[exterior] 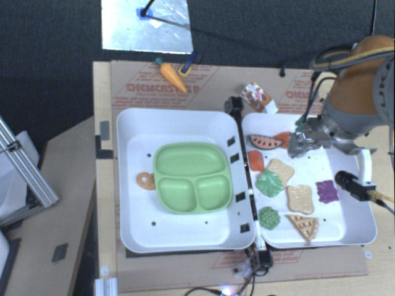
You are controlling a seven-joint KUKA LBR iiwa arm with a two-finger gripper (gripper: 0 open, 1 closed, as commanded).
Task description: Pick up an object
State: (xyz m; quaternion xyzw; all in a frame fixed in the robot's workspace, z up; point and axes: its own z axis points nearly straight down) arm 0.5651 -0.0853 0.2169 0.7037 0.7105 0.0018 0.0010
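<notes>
Partly hidden: the gripper (300, 143) sits low over the upper part of the right bin (349, 222), and the wrist covers its tip, so whether the claw is open or closed cannot be told, nor whether it has hold of anything. A red piece (282, 138) lies just at its left, half covered; its shape is unclear. The watermelon slice (264, 142) lies beside that piece, toward the bin's left wall. The arm (361, 85) is cut off at the right edge. Other candidates in the right bin, all apart from the claw: an orange block (255, 160), a lettuce leaf (269, 182) touching a pale cracker (281, 170), a slice of toast (300, 198), a purple piece (326, 191), a green lump (269, 217) and a waffle wedge (303, 226). The left bin (133, 165) holds a green divided plate (192, 176) with a small pretzel ring (145, 180) at its left edge. Both bins rest on a printed cardboard sheet (148, 85); a carrot (173, 77) and a small carton (258, 97) lie on it behind the bins. A foil sheet (146, 17) lies on dark carpet (49, 54). Metal rails (24, 171) are cut off at left.
</notes>
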